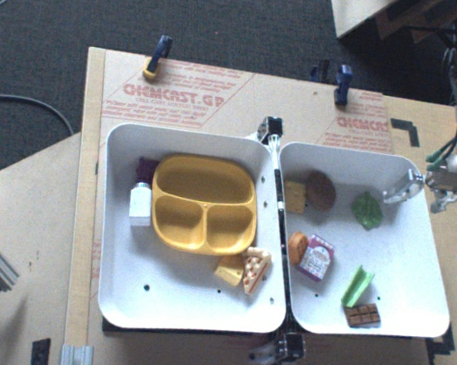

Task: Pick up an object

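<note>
My gripper [417,196] hangs over the far right rim of the right bin [417,269], open, with nothing between its fingers. One silver finger [399,189] points in over the bin, close to a green leaf [367,210]. Also in this bin are a brown round cookie [321,190], a yellow cheese block [295,196], an orange bun [298,247], a pink carton [316,257], a green wedge [357,286] and a chocolate bar [362,315].
The left bin [108,270] holds a yellow divided plate [204,203], a white bottle [140,203], a purple item [147,167], a pizza slice [254,270] and a cheese wedge [228,274]. Two clamps [156,58] [342,84] grip the board's far edge.
</note>
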Tool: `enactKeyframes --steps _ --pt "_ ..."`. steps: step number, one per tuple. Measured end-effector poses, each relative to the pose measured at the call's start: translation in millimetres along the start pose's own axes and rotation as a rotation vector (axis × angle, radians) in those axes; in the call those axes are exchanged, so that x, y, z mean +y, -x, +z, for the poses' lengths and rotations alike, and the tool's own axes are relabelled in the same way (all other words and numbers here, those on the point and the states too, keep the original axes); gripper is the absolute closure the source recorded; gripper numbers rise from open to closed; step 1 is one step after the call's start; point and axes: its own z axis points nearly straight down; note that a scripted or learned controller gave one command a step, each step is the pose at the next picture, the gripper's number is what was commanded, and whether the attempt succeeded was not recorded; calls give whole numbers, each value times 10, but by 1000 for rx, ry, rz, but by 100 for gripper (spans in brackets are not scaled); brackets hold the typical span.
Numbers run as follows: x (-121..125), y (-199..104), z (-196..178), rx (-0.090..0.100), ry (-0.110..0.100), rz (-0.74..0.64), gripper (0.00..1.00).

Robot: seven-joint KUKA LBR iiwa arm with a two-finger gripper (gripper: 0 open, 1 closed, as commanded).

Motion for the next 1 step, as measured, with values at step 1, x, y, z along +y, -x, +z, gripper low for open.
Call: enactKeyframes --steps 1 --pt "25 -4 -71 -3 13 -3 0"
